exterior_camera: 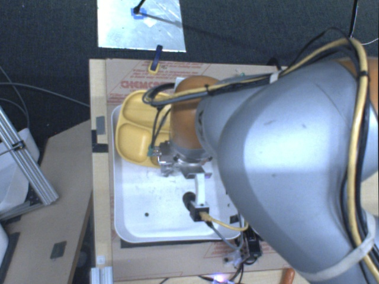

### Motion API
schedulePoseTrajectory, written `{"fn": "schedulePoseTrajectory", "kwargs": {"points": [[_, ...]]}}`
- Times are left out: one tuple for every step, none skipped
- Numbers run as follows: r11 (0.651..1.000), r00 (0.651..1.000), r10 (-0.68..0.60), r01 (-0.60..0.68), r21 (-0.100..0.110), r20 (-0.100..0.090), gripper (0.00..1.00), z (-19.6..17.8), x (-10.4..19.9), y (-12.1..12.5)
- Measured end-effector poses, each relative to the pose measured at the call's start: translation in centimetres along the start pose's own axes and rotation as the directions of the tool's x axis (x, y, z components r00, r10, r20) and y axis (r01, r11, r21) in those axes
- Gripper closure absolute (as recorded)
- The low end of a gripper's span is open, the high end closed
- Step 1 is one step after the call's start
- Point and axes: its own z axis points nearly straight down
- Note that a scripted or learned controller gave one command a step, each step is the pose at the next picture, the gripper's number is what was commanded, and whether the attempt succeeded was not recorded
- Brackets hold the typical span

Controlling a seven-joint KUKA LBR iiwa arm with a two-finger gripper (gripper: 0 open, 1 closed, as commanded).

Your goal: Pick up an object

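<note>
Against the white bin's (127, 229) far edge lies the yellow object (135, 129), with the gripper (177, 167) low just beside it; its grip state I cannot tell. Closing off-centre could shove it away.

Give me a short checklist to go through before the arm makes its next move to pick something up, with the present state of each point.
1. Target in sight: ok. A yellow tray lies at the far end of the white bin.
2. Arm over the bin: ok. The arm hangs above it.
3. Gripper near the tray's edge: ok.
4. Something held: cannot tell; the wrist hides that spot.
5. Cables free of the tray: cannot tell; they cross above it.
</note>
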Motion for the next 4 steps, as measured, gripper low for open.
{"fn": "schedulePoseTrajectory", "kwargs": {"points": [[0.999, 1.000, -0.006, 0.006, -0.032, -0.009, 1.00, -21.0, 4.2, 10.8], [1.000, 1.000, -0.008, 0.008, -0.022, -0.011, 1.00, -33.1, 5.5, 2.9], [1.000, 1.000, 0.004, -0.004, -0.008, -0.001, 1.00, -25.6, 3.2, 9.7], [1.000, 1.000, -0.002, 0.002, 0.004, 0.001, 1.00, -2.7, 4.8, 7.8]]}}
